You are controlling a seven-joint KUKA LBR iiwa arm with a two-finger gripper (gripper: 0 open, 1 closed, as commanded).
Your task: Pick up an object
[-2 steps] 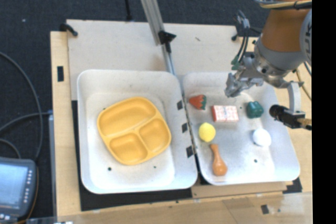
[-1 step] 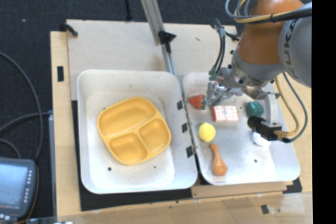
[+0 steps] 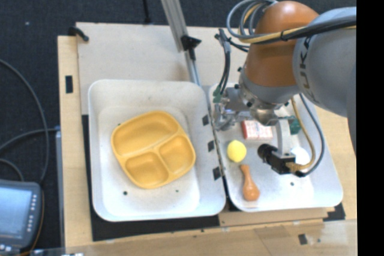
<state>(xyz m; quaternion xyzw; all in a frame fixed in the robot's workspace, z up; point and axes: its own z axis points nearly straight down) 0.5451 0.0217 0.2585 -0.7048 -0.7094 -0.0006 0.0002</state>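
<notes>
Claw (image 3: 223, 110) above round yellow ball (image 3: 236, 151)

Only readable text was on my own arm (image 3: 327, 63): big dark letters on the grey housing, partly cut off by the curve, "UK" legible, looked like part of the maker's name. The small red and white box (image 3: 257, 130) under my wrist had print on its face, but it was too small and blurred to read. No labels or numbers readable on the yellow tray (image 3: 153, 148), the bins (image 3: 102, 99) or the bench (image 3: 126, 45).
</notes>
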